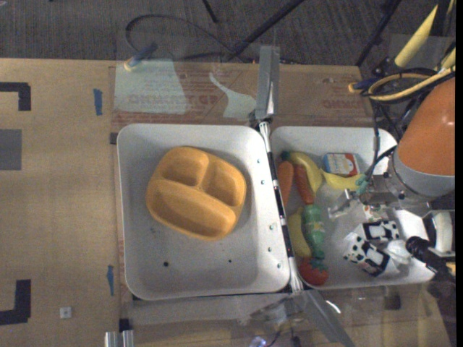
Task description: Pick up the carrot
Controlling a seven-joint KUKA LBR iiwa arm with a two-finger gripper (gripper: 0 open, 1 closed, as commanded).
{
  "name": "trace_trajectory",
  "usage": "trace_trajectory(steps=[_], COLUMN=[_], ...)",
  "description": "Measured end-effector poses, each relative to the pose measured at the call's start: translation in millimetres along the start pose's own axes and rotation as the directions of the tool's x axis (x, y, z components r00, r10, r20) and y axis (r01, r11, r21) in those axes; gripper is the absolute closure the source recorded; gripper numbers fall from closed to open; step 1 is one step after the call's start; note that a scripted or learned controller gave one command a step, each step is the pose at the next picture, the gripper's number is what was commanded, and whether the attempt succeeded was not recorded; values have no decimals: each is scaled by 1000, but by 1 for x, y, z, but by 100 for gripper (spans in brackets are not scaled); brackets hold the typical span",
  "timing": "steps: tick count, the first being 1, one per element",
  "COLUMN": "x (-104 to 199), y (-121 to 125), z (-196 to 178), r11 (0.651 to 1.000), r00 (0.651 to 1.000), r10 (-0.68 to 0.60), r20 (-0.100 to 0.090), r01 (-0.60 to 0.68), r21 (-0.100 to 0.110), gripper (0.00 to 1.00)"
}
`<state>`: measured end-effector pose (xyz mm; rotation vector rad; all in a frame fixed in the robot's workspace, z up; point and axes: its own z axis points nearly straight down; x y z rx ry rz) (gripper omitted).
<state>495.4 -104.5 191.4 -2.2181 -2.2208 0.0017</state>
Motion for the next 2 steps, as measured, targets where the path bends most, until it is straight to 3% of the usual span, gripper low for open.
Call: trace_trajectory(steps=[1,2], x=[-26,-108], y=[29,119], z=[50,102], r11=[964,955], r00=[964,956], r10=[-264,-295], r20=[0,1], r01=[264,295], r21=[-1,-14], gripper=[0,0])
